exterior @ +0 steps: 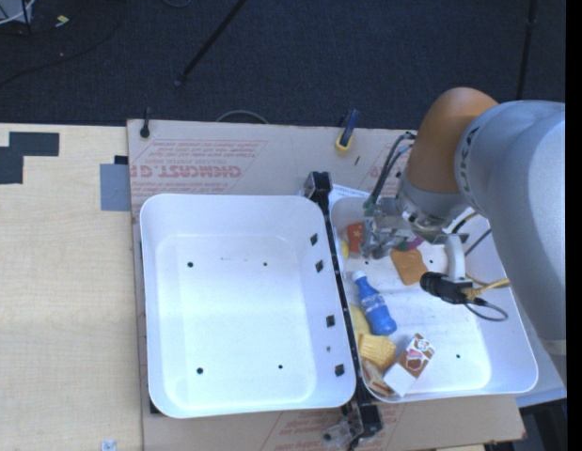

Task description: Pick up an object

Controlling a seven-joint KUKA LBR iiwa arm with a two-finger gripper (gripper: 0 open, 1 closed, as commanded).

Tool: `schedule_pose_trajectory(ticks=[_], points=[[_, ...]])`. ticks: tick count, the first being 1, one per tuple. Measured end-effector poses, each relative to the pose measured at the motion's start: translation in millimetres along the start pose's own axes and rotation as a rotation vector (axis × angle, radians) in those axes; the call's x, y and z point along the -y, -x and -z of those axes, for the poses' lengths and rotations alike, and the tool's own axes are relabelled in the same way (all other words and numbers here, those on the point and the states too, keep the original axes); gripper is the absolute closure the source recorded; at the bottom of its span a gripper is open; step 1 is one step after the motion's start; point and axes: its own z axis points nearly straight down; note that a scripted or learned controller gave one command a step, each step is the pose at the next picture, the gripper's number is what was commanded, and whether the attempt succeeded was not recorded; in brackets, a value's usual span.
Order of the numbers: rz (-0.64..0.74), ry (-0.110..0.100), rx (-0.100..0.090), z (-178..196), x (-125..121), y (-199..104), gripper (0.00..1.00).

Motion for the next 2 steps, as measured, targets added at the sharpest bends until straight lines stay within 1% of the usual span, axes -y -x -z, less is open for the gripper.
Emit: schedule_pose_trajectory(ticks=[1,2], points=[[-0.003,0.013,0.004,-20,14,-4,1.00],[-0.001,0.017,0.004,-18,-3,9,1.00]])
